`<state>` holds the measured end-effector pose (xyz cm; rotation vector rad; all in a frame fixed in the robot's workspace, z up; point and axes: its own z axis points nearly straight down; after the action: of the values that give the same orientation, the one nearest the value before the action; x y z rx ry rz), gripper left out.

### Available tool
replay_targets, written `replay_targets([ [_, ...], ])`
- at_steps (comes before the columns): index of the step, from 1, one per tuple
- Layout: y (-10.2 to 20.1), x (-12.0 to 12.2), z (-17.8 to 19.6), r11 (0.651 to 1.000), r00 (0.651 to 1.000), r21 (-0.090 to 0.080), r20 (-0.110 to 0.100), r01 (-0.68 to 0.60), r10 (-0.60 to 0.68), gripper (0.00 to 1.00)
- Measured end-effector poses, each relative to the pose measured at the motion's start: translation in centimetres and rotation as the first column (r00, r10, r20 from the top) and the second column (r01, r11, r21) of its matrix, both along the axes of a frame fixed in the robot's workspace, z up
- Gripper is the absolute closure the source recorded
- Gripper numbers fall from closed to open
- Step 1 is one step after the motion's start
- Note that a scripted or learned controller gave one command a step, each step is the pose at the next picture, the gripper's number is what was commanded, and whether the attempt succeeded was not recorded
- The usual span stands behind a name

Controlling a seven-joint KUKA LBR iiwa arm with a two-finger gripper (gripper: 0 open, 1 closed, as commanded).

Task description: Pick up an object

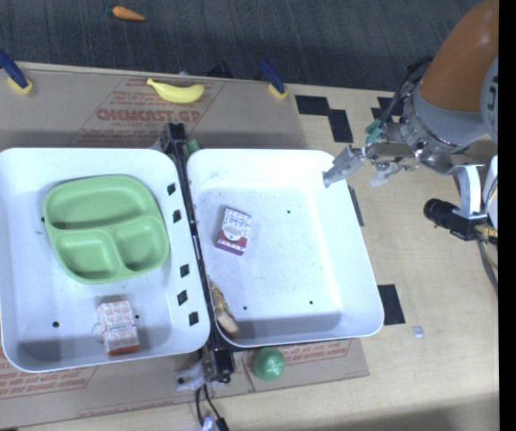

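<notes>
Arm: I see the arm coming in from the right, its orange band high at the upper right, wrist tilted toward the right bin

Hand: my hand hangs over the upper right corner of the right bin; from this angle I cannot tell how far open it is, and I see nothing between its tips

Small carton: a small red and white carton lies flat in the right bin, toward its upper left, well apart from the hand

Tan piece: a small tan thing sits at the lower left edge of the right bin, against the wall; I cannot make out what it is

Left bin: the left bin holds a green divided tray in its upper half and a second small packet, white with red, near its lower edge

Banana: a yellow banana lies on the cardboard above the two bins, outside them

Green ball: a green ball rests on the cardboard just below the right bin

Carrot: an orange carrot-shaped thing lies on the dark floor beyond the table

Clamps: blue clamps grip the top edge of the cardboard
</notes>
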<state>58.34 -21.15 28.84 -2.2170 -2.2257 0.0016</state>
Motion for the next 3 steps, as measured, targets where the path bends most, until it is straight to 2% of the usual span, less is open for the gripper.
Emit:
replay_targets([
  [1, 0.2, -1.8, -14.6, 1.0, 1.0, 0.002, -0.006, -0.002, 0.002, 0.0],
  [2, 0.1, 0.5, -10.5, 1.0, 1.0, 0.001, 0.001, 0.0, 0.0, 0.0],
  [3, 7.2, -10.8, -14.9, 1.0, 1.0, 0.003, -0.005, -0.002, 0.002, 0.0],
])
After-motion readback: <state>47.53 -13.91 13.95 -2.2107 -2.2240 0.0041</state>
